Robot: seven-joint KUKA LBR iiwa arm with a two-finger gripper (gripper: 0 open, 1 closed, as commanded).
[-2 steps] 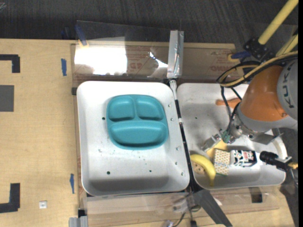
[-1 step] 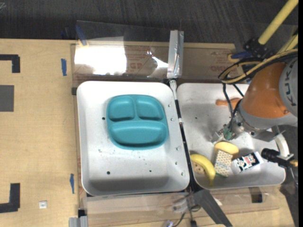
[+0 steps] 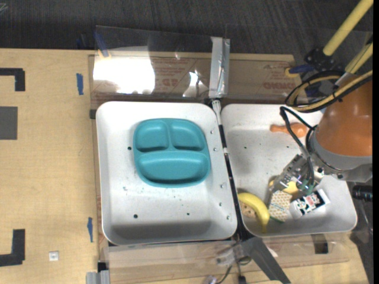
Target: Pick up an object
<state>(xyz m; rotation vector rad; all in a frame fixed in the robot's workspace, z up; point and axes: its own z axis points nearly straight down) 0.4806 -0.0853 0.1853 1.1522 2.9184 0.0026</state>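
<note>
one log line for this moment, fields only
arm: over right bin | gripper: low among clutter | near: banana | left bin: teal tray

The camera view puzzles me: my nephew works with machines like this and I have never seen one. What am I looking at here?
You are looking down at a slant from one fixed camera above a bench. Two shallow white bins sit side by side. The left white bin holds a teal plastic divided plate. The grey robot arm with an orange band reaches in from the right, over the right white bin. Its pincer is low among a small pile of things: a yellow banana, a patterned packet and a small white printed card. An orange carrot-like item lies near the far wall. Whether the pincer has gripped anything cannot be told.
</note>
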